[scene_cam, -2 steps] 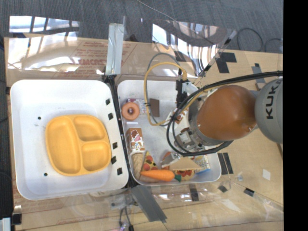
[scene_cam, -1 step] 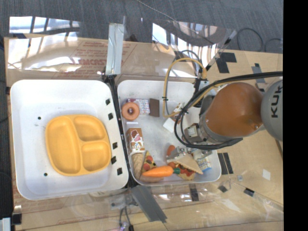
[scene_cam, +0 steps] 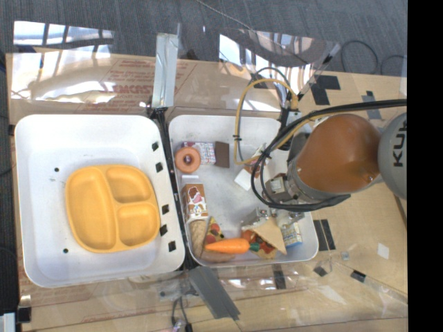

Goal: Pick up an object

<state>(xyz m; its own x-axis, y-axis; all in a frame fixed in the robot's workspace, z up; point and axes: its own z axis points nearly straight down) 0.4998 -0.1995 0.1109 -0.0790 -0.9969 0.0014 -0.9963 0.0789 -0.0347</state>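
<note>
The right bin [scene_cam: 228,185] holds several toy foods: a pink donut [scene_cam: 187,160], a brown chocolate piece [scene_cam: 221,154], a printed carton [scene_cam: 195,201], an orange carrot [scene_cam: 227,246] and a tan wedge [scene_cam: 271,235] near the front right. The arm's orange band [scene_cam: 337,159] hangs over the bin's right side. My gripper [scene_cam: 271,209] reaches down below it, just above the tan wedge, and the wrist and cables hide it.
The left bin [scene_cam: 41,185] carries a yellow divided plate [scene_cam: 111,207]. A black divider with clips [scene_cam: 168,199] runs between the bins. Yellow and black cables [scene_cam: 242,126] loop over the right bin's back. Cardboard and plastic sheeting surround the bins.
</note>
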